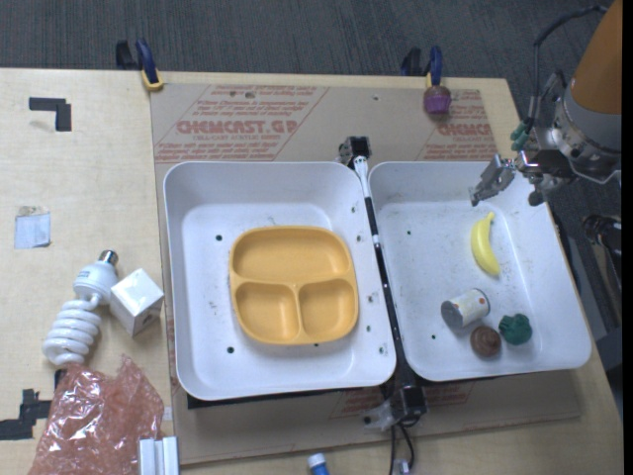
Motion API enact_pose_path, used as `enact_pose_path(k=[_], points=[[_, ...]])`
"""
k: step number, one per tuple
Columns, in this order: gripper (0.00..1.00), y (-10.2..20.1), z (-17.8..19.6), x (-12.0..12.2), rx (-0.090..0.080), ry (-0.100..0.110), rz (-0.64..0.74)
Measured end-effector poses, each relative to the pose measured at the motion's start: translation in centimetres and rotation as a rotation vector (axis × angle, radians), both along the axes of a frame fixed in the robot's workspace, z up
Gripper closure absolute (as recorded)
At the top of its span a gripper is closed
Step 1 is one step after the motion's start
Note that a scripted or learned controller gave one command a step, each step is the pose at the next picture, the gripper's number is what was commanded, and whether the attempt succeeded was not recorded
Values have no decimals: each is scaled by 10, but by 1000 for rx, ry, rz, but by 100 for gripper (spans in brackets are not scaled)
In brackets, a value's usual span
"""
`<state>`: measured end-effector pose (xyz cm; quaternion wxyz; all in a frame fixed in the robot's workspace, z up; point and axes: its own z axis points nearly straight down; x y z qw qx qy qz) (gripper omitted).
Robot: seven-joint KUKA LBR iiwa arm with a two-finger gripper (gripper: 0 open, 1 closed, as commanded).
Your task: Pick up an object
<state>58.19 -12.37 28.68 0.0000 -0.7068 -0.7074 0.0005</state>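
The right bin (425,265) holds a yellow banana (483,244), a small grey-and-white can (465,308) lying on its side, a brown round object (485,340) and a green object (514,329). A yellow divided tray (294,284) lies in the left bin (198,265). My gripper (511,186) hangs over the right bin's far right corner, above and a little right of the banana. Its fingers (487,182) stand apart, open, with nothing between them.
On the bench left of the bins lie a spiral light bulb (77,315), a white cube (136,301) and crumpled pink plastic (94,419). A purple object (437,99) sits on the board behind the right bin. Blue clamps (146,64) hold the board's far edge.
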Motion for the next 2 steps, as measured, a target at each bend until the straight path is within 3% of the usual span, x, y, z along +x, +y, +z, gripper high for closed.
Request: enact_pose_path(k=[1,2], points=[[0,-39,-107,-16,0,-1,-2],[0,-20,-194,-50,0,-1,-2]])
